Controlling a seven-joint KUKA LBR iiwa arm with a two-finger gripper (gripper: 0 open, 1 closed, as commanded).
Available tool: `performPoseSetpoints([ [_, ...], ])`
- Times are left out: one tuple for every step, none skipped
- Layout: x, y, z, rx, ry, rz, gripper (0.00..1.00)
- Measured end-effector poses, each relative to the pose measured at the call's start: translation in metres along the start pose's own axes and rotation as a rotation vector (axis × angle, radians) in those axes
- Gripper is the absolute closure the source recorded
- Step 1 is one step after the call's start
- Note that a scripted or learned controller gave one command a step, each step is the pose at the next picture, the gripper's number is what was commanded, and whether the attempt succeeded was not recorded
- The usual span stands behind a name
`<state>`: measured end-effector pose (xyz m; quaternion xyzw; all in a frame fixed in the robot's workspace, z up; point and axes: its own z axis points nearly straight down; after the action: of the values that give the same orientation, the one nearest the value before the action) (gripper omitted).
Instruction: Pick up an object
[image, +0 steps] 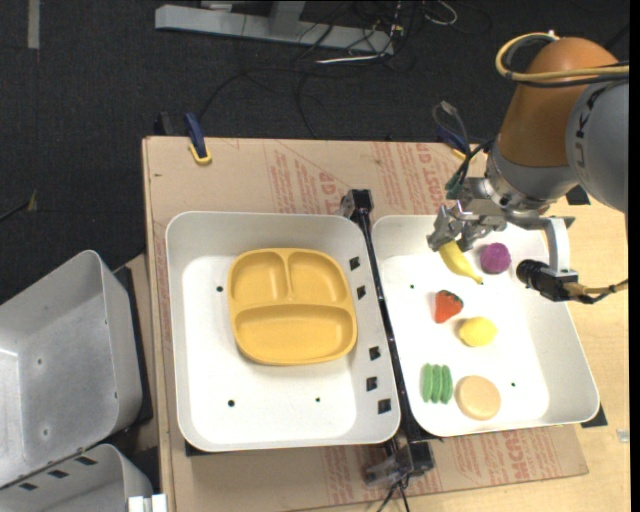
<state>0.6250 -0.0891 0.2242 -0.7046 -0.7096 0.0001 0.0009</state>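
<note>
Where tool (452, 232) hovers, banana (458, 260) beside plum (495, 258)

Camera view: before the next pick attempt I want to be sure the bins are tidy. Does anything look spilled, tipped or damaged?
Nothing stands out. The yellow divided plate sits flat in the left bin. The banana, purple fruit, strawberry, lemon, green beans and tan round piece lie separately in the right bin.
</note>
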Motion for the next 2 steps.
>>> performPoseSetpoints([
  [0.046,-0.006,0.006,0.001,0.000,0.001,1.00],
  [0.099,-0.020,0.012,0.002,0.000,0.000,1.00],
])
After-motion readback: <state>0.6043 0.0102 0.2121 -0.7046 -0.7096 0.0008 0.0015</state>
